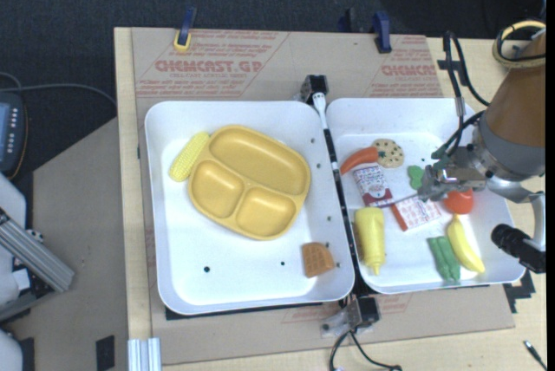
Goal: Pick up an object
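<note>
My gripper hangs low over the right bin, just above a red and white packet. A small green piece lies at its left side, and a red tomato sits just right of it. Nearby lie a yellow mustard bottle, a banana, a green pod, a red-labelled sachet, an orange carrot and a cookie. Nothing shows as held.
The left bin holds a yellow divided plate, a corn cob at the plate's left and a brown cracker near the front right. The arm's grey body covers the right bin's far right side.
</note>
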Controlling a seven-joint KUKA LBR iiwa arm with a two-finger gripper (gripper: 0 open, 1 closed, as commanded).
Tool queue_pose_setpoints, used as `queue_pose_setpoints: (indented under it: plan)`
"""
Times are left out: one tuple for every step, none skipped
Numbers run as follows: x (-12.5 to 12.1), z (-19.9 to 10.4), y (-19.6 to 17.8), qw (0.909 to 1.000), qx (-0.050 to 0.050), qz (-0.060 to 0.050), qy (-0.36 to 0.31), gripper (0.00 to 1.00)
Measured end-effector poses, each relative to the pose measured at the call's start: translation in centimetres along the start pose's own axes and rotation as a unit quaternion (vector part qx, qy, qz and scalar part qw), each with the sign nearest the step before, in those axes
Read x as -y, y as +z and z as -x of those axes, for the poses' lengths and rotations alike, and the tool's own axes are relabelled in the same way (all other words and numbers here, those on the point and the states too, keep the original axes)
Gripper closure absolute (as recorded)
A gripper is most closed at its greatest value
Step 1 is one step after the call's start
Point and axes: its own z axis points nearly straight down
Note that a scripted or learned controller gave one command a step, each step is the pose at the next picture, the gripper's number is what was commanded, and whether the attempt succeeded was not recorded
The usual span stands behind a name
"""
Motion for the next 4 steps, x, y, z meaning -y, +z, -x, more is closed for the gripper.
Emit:
queue_pose_setpoints:
  plan:
    - [-2.0,-4.3,0.4,1.0000,-0.001,-0.001,-0.002,1.00]
    - [-5.5,-9.7,0.2,1.0000,-0.001,-0.001,-0.003,1.00]
    - [-8.4,-13.6,0.7,1.0000,-0.001,-0.001,-0.002,1.00]
    - [-10.4,-15.4,-0.3,1.0000,-0.001,-0.001,-0.001,1.00]
